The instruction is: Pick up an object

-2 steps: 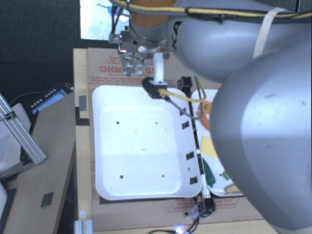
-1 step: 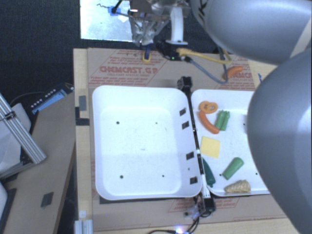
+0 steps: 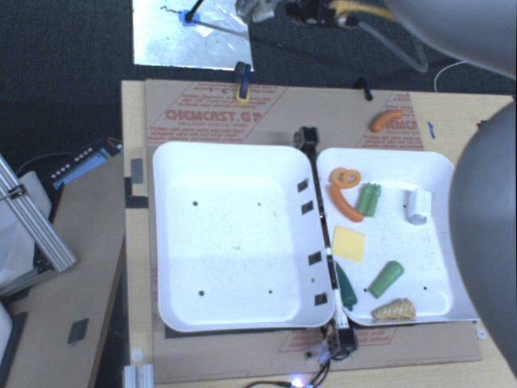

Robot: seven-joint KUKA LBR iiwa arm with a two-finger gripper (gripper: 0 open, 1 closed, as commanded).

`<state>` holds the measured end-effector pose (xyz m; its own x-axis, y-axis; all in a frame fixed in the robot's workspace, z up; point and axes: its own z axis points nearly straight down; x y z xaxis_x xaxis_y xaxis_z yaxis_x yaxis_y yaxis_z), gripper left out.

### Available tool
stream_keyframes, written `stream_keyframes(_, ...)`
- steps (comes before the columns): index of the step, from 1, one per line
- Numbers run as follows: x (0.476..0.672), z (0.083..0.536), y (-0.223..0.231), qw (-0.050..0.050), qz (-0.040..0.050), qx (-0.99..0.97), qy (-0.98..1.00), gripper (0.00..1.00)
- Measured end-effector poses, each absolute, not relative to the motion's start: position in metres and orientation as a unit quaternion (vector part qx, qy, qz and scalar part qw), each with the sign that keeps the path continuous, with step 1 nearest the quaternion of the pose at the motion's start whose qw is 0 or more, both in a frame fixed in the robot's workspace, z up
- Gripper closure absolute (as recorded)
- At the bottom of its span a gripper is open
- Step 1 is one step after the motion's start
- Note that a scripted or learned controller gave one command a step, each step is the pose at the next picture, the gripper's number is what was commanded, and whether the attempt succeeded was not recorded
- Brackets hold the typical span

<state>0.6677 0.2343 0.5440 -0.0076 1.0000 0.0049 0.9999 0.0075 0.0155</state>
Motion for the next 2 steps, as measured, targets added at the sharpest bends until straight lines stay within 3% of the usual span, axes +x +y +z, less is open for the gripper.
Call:
stream_keyframes(1, 0.577, 0.500, 0.188, -0.002, -0.0017, 0.707, 0.707, 1.00)
stream_keyframes(2, 0.671, 0.536, 0.179, 0.003, 0.0035, 0.707, 0.707, 1.00)
